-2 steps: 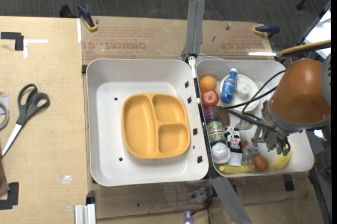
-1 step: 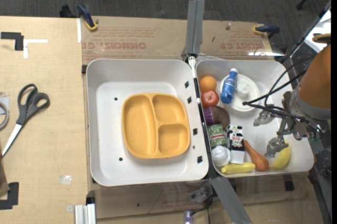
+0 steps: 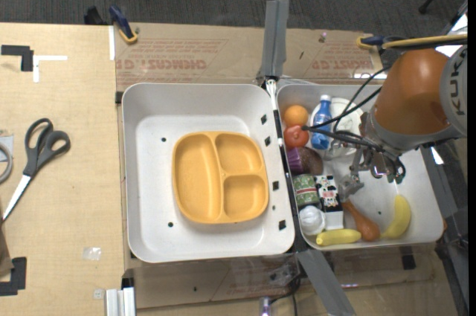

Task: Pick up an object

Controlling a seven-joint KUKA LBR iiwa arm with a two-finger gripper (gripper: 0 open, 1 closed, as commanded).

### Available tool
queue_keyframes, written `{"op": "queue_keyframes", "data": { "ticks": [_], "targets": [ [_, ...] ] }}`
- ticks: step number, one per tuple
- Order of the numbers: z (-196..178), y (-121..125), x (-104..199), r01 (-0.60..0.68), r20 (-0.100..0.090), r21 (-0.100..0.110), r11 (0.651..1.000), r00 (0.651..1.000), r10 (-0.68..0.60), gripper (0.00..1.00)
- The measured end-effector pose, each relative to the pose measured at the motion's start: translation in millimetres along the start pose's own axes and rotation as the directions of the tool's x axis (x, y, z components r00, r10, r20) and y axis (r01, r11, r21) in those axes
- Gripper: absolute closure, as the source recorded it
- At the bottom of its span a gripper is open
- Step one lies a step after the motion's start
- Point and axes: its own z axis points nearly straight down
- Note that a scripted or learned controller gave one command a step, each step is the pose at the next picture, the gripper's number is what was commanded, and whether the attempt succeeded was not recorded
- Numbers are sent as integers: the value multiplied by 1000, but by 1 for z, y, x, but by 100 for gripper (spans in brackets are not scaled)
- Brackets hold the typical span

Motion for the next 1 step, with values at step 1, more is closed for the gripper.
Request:
{"op": "queue_keyframes", "data": {
  "ticks": [1],
  "targets": [
    [2, -5, -101, -115, -4, -5, 993, 993, 115, 0]
  ]
}}
